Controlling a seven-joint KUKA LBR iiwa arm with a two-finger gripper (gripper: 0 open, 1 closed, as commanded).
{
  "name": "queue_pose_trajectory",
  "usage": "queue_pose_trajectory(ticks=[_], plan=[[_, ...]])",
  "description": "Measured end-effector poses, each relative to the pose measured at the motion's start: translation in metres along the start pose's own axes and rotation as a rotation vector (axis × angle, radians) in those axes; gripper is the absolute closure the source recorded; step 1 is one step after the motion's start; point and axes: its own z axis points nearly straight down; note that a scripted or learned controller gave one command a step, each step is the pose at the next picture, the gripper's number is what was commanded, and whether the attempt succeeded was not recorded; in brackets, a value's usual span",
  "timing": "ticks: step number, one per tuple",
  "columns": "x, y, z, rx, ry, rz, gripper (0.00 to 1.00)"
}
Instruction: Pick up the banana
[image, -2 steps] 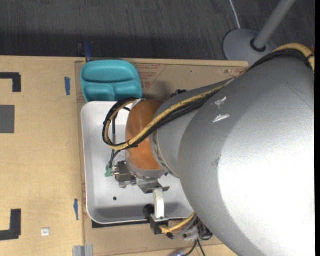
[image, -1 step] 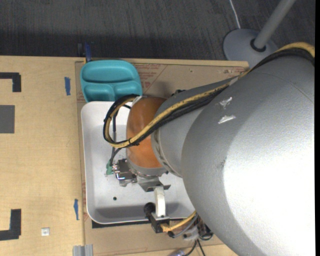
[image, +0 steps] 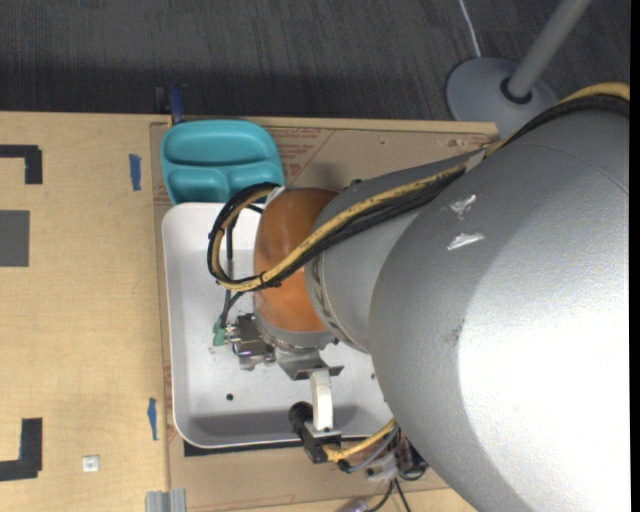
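Note:
My grey arm reaches in from the right and covers most of the view. Its orange band (image: 290, 260) sits over the middle of a white bin (image: 192, 300). The gripper (image: 262, 345) hangs below the band, pointing down into the bin, and from above I see just its metal mount. The arm hides the right side of the bin and whatever lies under the gripper.
A teal moulded plastic piece (image: 220, 160) rests on the far rim of the bin. Bare white floor shows along the bin's left and front sides. The cardboard-coloured bench (image: 80, 300), marked with black and blue tape, stretches to the left.

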Motion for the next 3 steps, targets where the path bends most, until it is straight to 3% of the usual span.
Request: queue_pose_trajectory(ticks=[2,3], plan=[[0.0007,0.0006,-0.0193,-0.001,0.0,-0.001,1.0],[0.0008,0.0005,-0.0193,-0.001,0.0,-0.001,0.0]])
